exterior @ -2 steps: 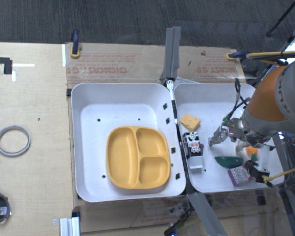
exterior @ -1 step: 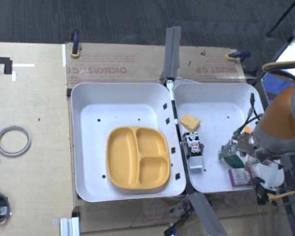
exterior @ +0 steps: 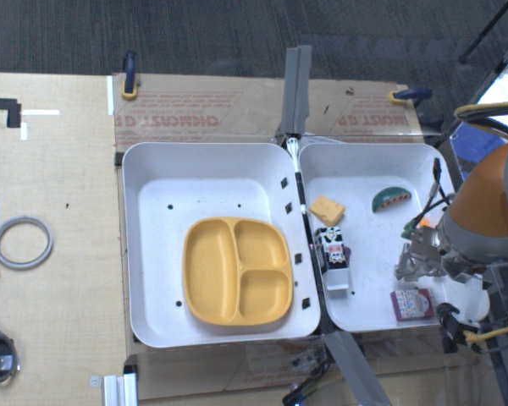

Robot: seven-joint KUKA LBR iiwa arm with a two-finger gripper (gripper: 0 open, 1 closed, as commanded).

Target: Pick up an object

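1. Two shallow, glossy white plastic bins with rounded corners sit side by side on a pale wooden bench (exterior: 51, 142).
2. The left bin (exterior: 152, 184) holds a smooth yellow divided plate (exterior: 237, 271), a rounded square with three compartments.
3. The right bin (exterior: 364, 176) holds a tan, cracker-like square (exterior: 326, 210), a small cow-patterned carton (exterior: 333, 250) with its long axis running toward the camera, a green and red watermelon-slice shape (exterior: 392, 200), and a flat maroon packet (exterior: 411, 304) near the front wall.
4. The grey arm with its orange band (exterior: 491, 197) reaches in from the right, wrist bent down.
5. The metallic hand (exterior: 419, 259) hangs low just above the maroon packet; whether its fingers are spread or closed cannot be told.
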